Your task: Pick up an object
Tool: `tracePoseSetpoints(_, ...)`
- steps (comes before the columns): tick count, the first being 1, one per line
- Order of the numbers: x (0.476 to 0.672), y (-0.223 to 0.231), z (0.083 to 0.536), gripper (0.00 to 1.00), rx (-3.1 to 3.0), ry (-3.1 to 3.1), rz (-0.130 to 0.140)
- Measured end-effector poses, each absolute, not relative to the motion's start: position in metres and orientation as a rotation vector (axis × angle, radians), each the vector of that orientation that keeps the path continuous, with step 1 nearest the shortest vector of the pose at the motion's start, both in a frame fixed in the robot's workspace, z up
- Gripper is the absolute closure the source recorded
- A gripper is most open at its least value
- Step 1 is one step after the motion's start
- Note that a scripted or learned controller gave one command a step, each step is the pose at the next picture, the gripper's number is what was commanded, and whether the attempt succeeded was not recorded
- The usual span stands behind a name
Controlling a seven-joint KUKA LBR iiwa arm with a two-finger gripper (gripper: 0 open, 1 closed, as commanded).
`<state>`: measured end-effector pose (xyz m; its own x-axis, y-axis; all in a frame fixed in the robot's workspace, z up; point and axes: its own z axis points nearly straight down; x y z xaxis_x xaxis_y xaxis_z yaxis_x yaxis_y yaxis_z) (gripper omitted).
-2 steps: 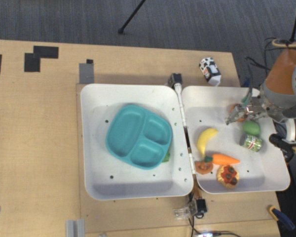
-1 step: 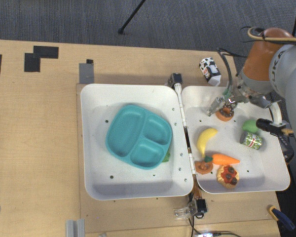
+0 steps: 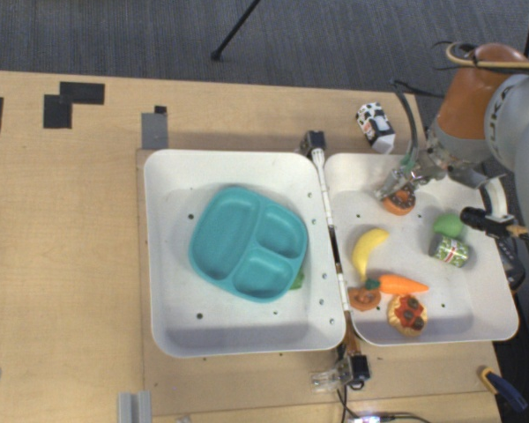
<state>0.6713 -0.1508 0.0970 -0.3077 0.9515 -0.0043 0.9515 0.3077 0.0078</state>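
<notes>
The right bin [image 3: 476, 311] holds several toy foods. A yellow banana [image 3: 368, 248] lies near its left wall, with an orange carrot [image 3: 402, 283] below it. A small red-orange tomato piece [image 3: 364, 299] and a round red and tan piece [image 3: 408, 315] sit near the front. A green vegetable [image 3: 448, 226] rests above a green and red can [image 3: 450, 253]. My gripper [image 3: 400, 186] reaches down at the back of this bin, right over a small orange round piece [image 3: 399, 204]. The fingers are too small and cluttered to read.
The left bin [image 3: 172, 236] holds a teal divided plate [image 3: 249, 242], with something green peeking from under its right front edge. A black and white toy [image 3: 375, 123] stands on the bench behind the right bin. Black clamps sit between the bins.
</notes>
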Motion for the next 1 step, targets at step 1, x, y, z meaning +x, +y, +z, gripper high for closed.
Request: tracePoseSetpoints(1, 0.6706, -0.0919, 0.2224, 1.00, 1.632, 2.675, 0.007)
